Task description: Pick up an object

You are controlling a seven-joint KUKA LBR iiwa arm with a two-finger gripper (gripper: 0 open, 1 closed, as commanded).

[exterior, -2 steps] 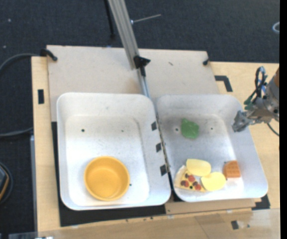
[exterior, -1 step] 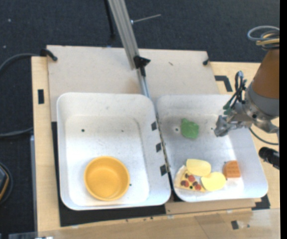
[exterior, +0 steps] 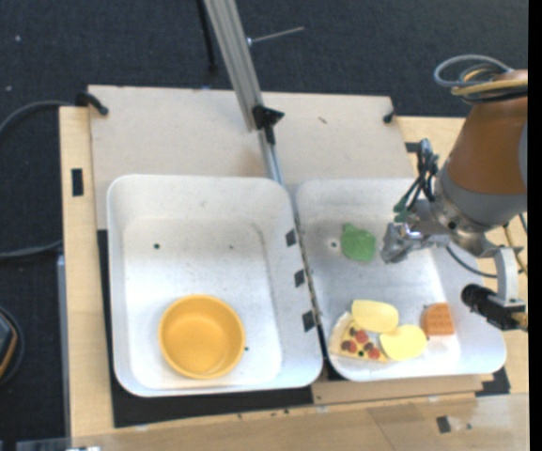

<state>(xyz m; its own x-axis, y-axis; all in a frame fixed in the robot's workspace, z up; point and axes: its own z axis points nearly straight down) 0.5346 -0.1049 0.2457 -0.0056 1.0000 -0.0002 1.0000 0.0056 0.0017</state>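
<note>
My gripper point(exterior: 394, 249) hangs over the right bin point(exterior: 322, 205), just right of a green lumpy object point(exterior: 357, 242) that lies on the bin floor. Nothing shows between the fingers. Toward the bin's front lie a pale yellow piece point(exterior: 375, 315), a second yellow piece point(exterior: 403, 343), a pizza-like slice with red dots point(exterior: 353, 341) and an orange waffle-like block point(exterior: 438, 320). A yellow bowl point(exterior: 201, 335) sits in the front of the left bin point(exterior: 139, 205).
A slanted metal rail point(exterior: 242, 64) rises from the back, ending between the two bins. Cables run along the dark floor on the left. The wooden bench point(exterior: 177, 130) extends behind the bins.
</note>
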